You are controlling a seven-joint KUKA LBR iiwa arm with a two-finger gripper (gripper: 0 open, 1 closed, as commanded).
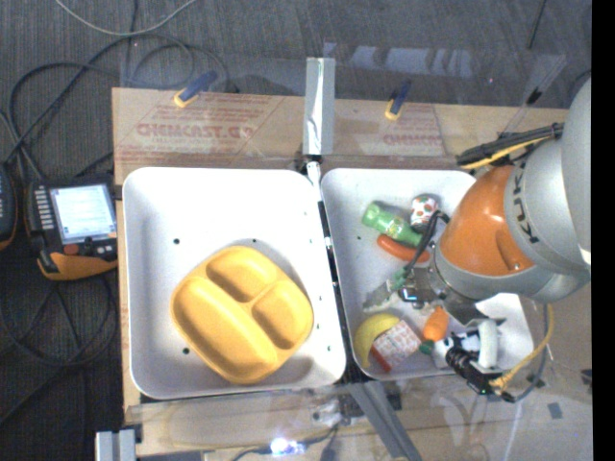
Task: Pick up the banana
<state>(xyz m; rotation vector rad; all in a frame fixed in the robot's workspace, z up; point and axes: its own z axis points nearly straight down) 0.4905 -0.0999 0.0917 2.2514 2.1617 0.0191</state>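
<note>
The grey-and-orange arm hangs low over the right white bin (338, 257), its gripper (415, 291) buried among clutter; whether it grasps anything, I cannot tell. A rounded yellow object, possibly the banana (375, 332), sits at lower centre-right. Left bin (144, 257) holds a yellow divided plastic tray (242, 313).

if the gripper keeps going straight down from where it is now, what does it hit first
Probably the clutter under it in the right bin, near the orange piece beside the yellow fruit; depth is unclear and the arm hides the gripper.

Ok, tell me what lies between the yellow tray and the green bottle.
Camera view: only bare bin floor and the bins' adjoining rims separate yellow tray and green bottle.
</note>
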